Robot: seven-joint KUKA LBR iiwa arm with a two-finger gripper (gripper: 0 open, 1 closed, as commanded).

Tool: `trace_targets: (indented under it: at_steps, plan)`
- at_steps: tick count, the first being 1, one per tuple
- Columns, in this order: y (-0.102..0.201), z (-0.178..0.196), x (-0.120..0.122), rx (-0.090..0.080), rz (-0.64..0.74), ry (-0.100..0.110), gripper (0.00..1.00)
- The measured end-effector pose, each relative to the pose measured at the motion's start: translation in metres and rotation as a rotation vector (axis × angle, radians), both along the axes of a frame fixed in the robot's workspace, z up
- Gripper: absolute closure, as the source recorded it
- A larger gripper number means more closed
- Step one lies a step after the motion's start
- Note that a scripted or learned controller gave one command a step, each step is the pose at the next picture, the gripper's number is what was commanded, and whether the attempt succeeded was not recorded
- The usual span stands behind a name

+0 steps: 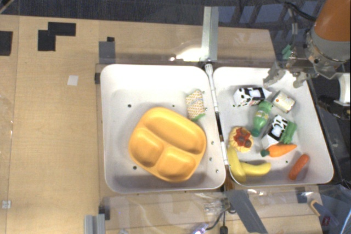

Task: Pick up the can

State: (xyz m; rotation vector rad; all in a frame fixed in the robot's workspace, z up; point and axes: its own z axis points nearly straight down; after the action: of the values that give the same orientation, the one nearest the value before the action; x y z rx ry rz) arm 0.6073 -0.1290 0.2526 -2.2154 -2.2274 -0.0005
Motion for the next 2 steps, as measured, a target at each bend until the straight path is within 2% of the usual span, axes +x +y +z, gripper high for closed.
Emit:
trace_targets:
  at_steps: [1,2]
  plan:
    - [0.086,-0.068,-0.023,0.0,0.272,-0.003,0.0]
    - [0.086,-0.056,-0.021,-0.001,0.271,-0.011,1.0]
